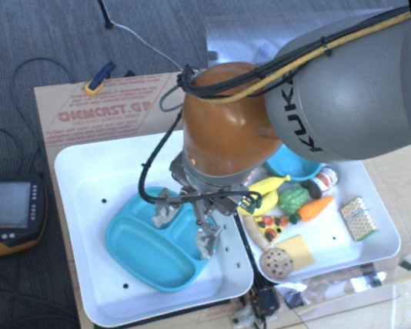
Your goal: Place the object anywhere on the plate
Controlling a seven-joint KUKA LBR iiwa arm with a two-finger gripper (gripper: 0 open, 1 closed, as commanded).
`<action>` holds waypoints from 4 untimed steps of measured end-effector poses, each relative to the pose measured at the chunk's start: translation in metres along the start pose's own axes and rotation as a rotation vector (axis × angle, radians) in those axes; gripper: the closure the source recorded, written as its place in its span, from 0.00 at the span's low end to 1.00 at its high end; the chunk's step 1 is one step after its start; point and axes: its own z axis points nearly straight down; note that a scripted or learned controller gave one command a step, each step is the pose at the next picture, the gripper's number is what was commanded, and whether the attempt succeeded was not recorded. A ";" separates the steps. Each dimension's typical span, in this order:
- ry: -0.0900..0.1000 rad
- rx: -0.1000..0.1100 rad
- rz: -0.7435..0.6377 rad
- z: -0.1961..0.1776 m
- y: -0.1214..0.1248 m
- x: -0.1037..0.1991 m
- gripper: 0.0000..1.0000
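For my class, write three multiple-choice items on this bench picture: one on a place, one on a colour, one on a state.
1. Where does the plate lie?
A. in the left bin
B. in the right bin
C. on the floor

2. What colour is the plate?
A. red
B. blue
C. black

3. How does the hand stand to the plate?
A. far off, above the right bin
B. above the plate's right edge
C. off the bench, above the floor

Answers:
1 A: the plate rests in the left bin, not among the food.
2 B: it is light blue against the white bin.
3 B: the hand hangs over the plate's right side, beside the wall between the bins.
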 end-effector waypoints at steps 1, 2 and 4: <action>-0.003 0.001 -0.001 -0.009 0.001 -0.002 1.00; -0.002 0.001 -0.002 -0.009 0.001 -0.002 0.00; -0.005 0.002 -0.003 -0.018 0.003 -0.003 0.00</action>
